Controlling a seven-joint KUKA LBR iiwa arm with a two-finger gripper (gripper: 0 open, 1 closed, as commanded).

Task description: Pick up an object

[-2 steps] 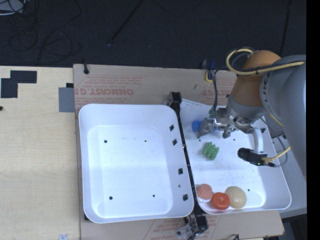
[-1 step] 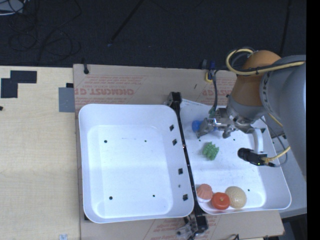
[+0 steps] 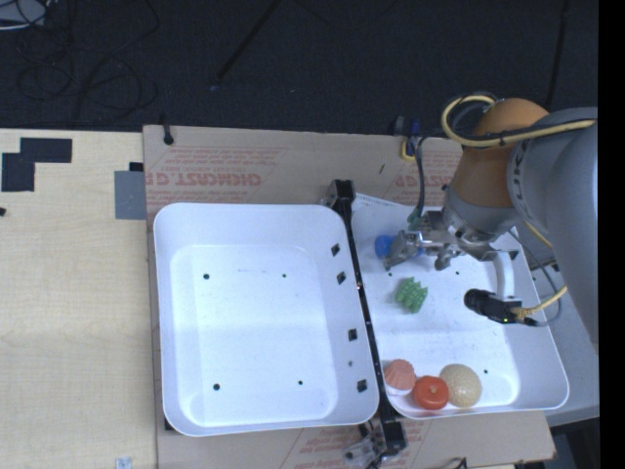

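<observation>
- Reaching in from the right, my hand hangs low over the upper left part of the right bin, and I cannot tell whether it is spread or pressed together.
- A blue object lies just beside my hand on its left, close to the divider between the bins; whether they touch I cannot tell.
- A green knobbly object sits near my hand, just below it in the view, apart from the blue one.
- Three more pieces cluster along the bin's near edge, well apart from my hand: a pinkish one, a red one and a pale yellow one, side by side.
- Bare bin floor lies between the green object and that cluster.
- The left bin lies beyond the divider on the tabletop.
</observation>
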